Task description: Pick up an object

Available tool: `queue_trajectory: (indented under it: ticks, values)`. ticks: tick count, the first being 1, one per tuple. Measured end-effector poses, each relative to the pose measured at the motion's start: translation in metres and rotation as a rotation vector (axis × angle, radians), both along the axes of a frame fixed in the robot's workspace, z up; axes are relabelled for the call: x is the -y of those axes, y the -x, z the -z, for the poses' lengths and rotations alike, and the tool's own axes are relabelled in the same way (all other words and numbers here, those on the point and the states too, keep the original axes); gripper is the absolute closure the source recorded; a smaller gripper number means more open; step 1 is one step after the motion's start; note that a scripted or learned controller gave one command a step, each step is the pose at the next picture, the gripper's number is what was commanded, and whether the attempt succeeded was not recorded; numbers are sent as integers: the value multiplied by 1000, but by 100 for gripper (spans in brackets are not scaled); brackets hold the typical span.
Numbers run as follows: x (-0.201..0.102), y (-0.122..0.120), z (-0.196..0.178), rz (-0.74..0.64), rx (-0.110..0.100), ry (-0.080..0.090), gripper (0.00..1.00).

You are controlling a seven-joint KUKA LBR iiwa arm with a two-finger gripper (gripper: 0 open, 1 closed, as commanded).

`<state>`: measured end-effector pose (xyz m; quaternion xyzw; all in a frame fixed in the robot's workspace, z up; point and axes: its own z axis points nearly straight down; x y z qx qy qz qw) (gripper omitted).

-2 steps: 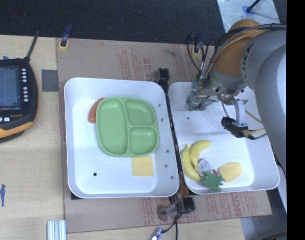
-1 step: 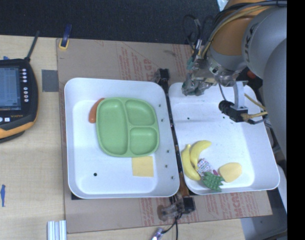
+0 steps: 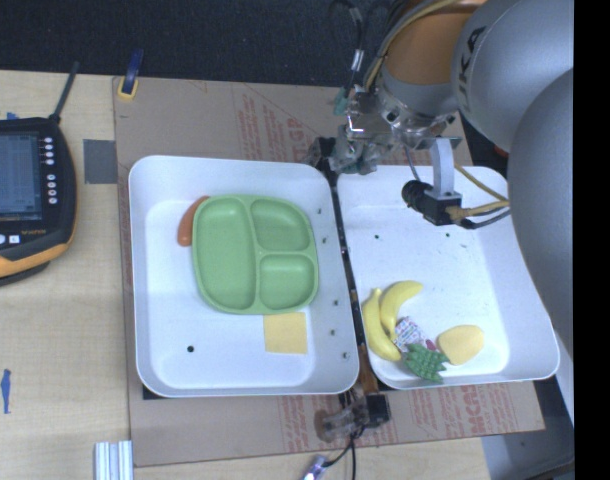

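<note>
The left bin (image 3: 145, 268) holds a green divided plate (image 3: 255, 253), an orange-red sausage-shaped piece (image 3: 188, 222) tucked under the plate's left edge, and a flat yellow square (image 3: 286, 333). In the right bin (image 3: 485, 258), yellow bananas (image 3: 383, 318), a small white and pink item (image 3: 407, 329), a green toy (image 3: 423, 362) and a yellow oval piece (image 3: 461, 343) cluster at the near left corner. My gripper (image 3: 349, 154) hangs over the far end of the wall between the two bins, well away from all of these things. Nothing shows in its grasp.
A handheld control tablet (image 3: 20, 198) lies on the bench to the left of the bins. The grey arm (image 3: 505, 58) covers the top right, and a black cable fitting (image 3: 432, 201) hangs over the far part of the right bin.
</note>
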<state>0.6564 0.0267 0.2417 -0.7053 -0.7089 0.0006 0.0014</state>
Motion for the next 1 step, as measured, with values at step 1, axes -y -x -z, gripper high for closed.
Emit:
queue_trajectory:
  ticks: [1]
  values:
    - [54,3,-10,4,1,2,100]
